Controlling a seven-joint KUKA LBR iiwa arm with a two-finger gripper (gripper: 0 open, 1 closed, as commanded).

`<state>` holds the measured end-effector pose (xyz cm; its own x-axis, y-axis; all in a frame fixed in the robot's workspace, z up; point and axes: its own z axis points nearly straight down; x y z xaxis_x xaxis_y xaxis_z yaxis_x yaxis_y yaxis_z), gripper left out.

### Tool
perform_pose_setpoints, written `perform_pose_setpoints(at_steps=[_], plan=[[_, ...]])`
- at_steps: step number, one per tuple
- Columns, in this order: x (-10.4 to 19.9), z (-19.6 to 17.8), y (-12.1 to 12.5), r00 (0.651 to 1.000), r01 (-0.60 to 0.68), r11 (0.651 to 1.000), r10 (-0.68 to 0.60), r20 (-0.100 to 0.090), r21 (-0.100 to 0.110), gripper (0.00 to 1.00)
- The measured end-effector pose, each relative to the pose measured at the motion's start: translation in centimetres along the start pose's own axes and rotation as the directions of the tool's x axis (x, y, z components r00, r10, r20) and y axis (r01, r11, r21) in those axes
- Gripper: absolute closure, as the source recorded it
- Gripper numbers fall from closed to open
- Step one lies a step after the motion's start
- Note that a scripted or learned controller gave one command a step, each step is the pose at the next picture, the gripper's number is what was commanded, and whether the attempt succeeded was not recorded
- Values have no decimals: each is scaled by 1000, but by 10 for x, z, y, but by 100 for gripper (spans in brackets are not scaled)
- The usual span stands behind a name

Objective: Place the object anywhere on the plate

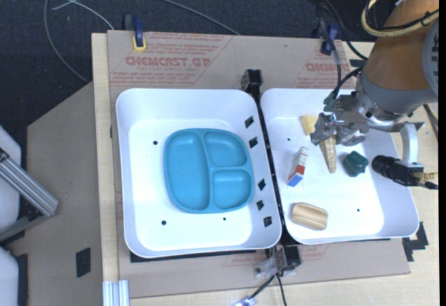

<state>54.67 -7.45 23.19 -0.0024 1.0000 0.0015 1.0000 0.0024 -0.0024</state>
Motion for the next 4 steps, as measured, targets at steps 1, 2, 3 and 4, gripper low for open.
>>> perform_pose_setpoints(at_steps=[1, 2, 3, 4], plan=[[53, -9, 2, 1000, 2, 1000, -2, 0, -4, 100], [96, -10, 0, 1000, 1, 1000, -1, 0, -3, 100], [139, 3, 1, 1000, -2, 1000, 2, 1, 1, 100], [197, -3, -9, 1000, 2, 1000, -2, 0, -2, 100]])
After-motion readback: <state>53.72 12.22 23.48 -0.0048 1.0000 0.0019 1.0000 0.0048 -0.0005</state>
